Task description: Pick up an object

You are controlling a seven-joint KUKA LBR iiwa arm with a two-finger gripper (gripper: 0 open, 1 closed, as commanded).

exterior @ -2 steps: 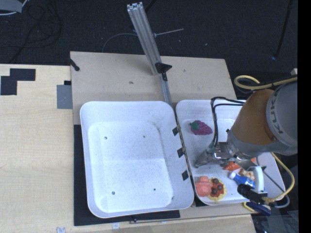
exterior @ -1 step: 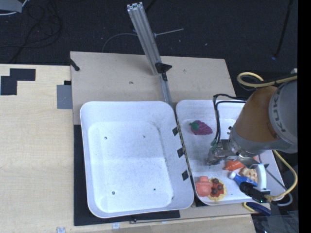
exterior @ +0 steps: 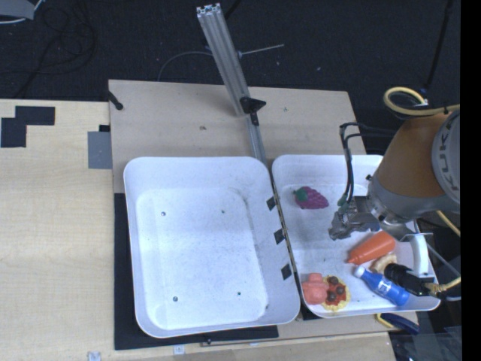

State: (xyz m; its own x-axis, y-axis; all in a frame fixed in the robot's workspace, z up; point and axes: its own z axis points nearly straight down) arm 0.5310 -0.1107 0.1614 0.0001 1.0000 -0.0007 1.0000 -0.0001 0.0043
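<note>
Toys lay scattered in the right bin — a purple grape-like piece near the top, an orange carrot-shaped piece lower down, a blue bottle-like thing by the bottom rim, and a red-and-yellow cluster in the bottom left corner. I had the gripper hanging low over the bare floor of that bin, between the purple piece and the carrot, just beside the carrot's upper end; I could not tell from above how it was set, and I saw nothing in it.

The left bin held nothing I cared about.

I judged the carrot the likeliest pick. It looked like light, hard plastic — stiff, probably smooth and a little slippery, and tapered, so a pinch near the thin end might squirt it out. I would have taken it across its thicker middle, square to its long axis.
</note>
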